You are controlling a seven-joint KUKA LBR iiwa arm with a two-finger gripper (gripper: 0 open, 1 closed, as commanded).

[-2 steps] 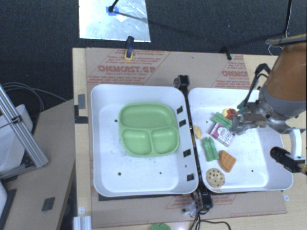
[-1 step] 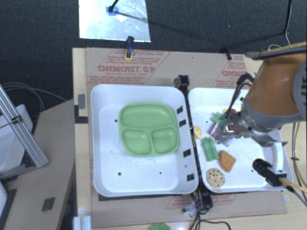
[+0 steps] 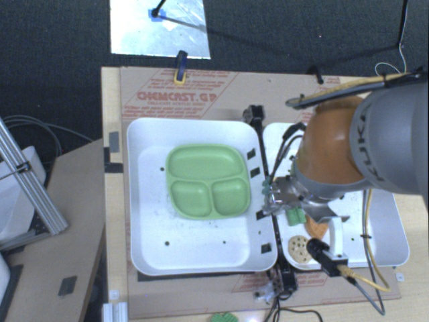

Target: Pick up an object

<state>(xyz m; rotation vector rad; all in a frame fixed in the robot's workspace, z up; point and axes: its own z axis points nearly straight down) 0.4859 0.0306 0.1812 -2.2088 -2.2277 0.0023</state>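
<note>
The grey arm with its orange band (image 3: 328, 146) hangs over the left part of the right bin (image 3: 395, 247). My gripper (image 3: 281, 203) is low near that bin's left wall, its tip mostly hidden by the wrist. A small green object (image 3: 293, 216) lies right beside and under the gripper; whether it is gripped is hidden. An orange piece (image 3: 316, 229) sits just to its right. A round pale cracker-like disc with dots (image 3: 299, 247) lies at the bin's front left.
The left bin (image 3: 144, 247) holds a green three-compartment plate (image 3: 206, 181) at its middle. Black clips (image 3: 253, 154) line the divider between the bins. A cardboard sheet (image 3: 181, 89) lies under both bins.
</note>
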